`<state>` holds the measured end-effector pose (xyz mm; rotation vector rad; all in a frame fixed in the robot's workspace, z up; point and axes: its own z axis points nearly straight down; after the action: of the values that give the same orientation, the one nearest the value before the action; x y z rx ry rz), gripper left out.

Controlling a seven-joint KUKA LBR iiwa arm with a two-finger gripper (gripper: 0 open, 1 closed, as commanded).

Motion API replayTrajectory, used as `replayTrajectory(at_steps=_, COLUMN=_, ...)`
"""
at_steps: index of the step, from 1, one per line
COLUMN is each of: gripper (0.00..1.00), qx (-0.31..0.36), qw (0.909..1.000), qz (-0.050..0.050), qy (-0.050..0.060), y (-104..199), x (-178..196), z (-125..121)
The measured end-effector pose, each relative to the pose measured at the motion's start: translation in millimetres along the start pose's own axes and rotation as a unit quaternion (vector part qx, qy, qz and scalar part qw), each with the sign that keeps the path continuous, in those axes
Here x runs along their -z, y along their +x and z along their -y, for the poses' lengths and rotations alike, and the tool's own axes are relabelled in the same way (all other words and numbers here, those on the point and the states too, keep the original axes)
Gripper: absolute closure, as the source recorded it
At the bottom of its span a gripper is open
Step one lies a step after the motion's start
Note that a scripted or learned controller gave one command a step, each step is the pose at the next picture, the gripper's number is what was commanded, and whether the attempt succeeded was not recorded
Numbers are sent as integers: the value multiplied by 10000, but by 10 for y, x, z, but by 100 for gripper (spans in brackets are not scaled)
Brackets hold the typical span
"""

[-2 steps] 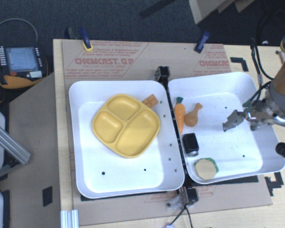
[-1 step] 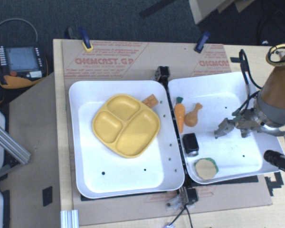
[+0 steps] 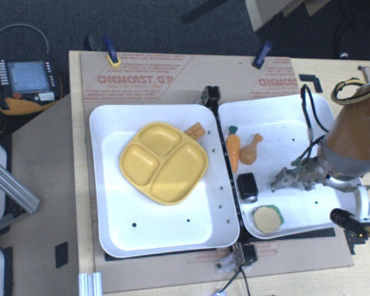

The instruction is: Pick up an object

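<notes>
My gripper (image 3: 282, 180) hangs over the middle of the right bin (image 3: 296, 113), reaching in from the right, with bare white floor under it. To its left lies a small black block (image 3: 247, 186). A round tan and green toy burger (image 3: 267, 219) rests near the bin's front edge, just below and left of the gripper. An orange carrot (image 3: 233, 151) lies along the bin's left wall. A brown drumstick (image 3: 250, 150) sits beside the carrot. Nothing shows in the gripper.
The left bin (image 3: 148, 227) holds a yellow divided plate (image 3: 164, 163) with a small brown piece (image 3: 195, 131) at its upper right corner. A black divider (image 3: 225, 165) separates the bins. Cables (image 3: 308, 113) hang over the right bin's back.
</notes>
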<state>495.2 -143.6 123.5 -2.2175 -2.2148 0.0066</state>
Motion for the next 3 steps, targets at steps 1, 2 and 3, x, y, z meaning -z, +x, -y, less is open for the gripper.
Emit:
replayTrajectory(at_steps=1, gripper=0, qx=-9, qw=10000, qz=11, qy=-54, y=-13, x=-353, z=-18)
replayTrajectory(at_steps=2, gripper=100, qx=7, qw=9999, qz=10, qy=-112, y=2, x=-209, z=-57)
replayTrajectory(at_steps=3, gripper=100, qx=9, qw=10000, qz=26, qy=-73, y=-90, x=364, z=-105)
